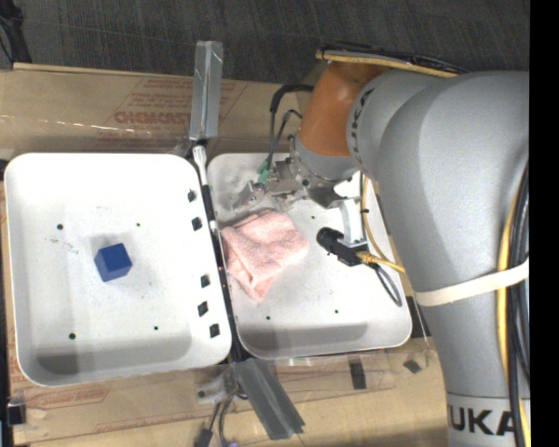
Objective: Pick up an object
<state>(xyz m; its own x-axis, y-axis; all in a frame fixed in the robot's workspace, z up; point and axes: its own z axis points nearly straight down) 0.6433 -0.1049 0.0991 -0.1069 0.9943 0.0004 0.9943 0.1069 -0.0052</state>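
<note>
Arm comes in from the right of the frame and bends down over the right bin (391, 329). End effector (278, 186) sits low at that bin's upper left, just above the pink cloth (264, 250), likely lined up for a grab at the cloth's top edge. Cannot tell how the end effector is set; nothing visibly held. Cloth lies crumpled against the bin's left wall, mid frame. Blue cube (113, 261) sits alone in the left bin (37, 180), well apart from the arm, so cloth is the probable target.
</note>
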